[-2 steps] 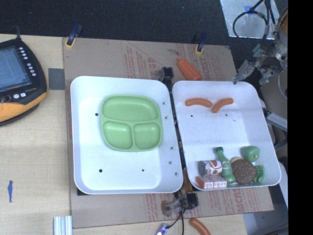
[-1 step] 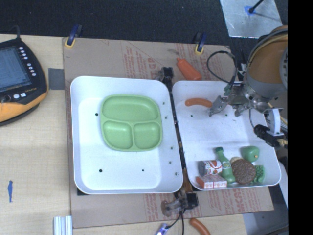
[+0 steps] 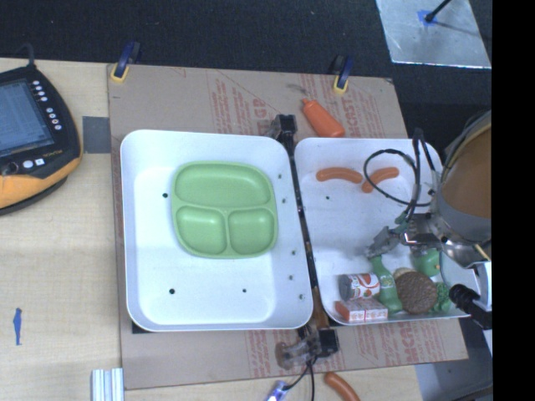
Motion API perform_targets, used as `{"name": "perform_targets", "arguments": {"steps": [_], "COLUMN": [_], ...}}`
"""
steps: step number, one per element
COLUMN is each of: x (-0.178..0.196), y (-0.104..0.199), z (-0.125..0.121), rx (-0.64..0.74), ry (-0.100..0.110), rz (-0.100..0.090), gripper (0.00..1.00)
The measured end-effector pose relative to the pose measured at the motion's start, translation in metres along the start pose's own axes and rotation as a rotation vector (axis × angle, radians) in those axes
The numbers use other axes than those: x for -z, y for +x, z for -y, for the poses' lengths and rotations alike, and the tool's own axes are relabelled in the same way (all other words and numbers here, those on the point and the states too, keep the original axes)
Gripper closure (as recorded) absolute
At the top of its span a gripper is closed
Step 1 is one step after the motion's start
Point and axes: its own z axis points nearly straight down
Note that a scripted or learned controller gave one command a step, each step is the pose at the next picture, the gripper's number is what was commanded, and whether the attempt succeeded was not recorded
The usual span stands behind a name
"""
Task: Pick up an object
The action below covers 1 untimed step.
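Task status: no object is lifted. The gripper (image 3: 386, 242) hangs low inside the right bin (image 3: 334, 224), its dark fingers spread slightly apart with nothing seen between them. Grasp and lift are judged still to be done.

All positions below are referenced to the right bin.

Near end of the right bin: a cluster of candidate objects lies along the near wall. A small can with a red label (image 3: 361, 286) lies on its side toward the near-left corner. A red and white packet (image 3: 363, 312) sits just nearer than the can, against the wall. A brown round item (image 3: 415, 291) lies to the right of the can, with a green item (image 3: 386, 270) between them, just below the gripper. Whether the gripper touches the green item cannot be determined.

Far end of the right bin: two orange sausages (image 3: 338, 175) lie near the far wall, well apart from the gripper.

Left of the right bin: the left bin (image 3: 150, 224) holds a green divided plate (image 3: 224, 208), its three compartments bare.

Beyond the right bin's far wall: an orange carrot (image 3: 322, 119) lies on the cardboard sheet (image 3: 209, 98).
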Motion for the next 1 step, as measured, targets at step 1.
{"name": "perform_targets", "arguments": {"steps": [1], "x": [-0.0023], "y": [-0.0108], "z": [-0.1287], "rx": [-0.002], "ry": [-0.002], "rz": [0.000], "gripper": [0.00]}}
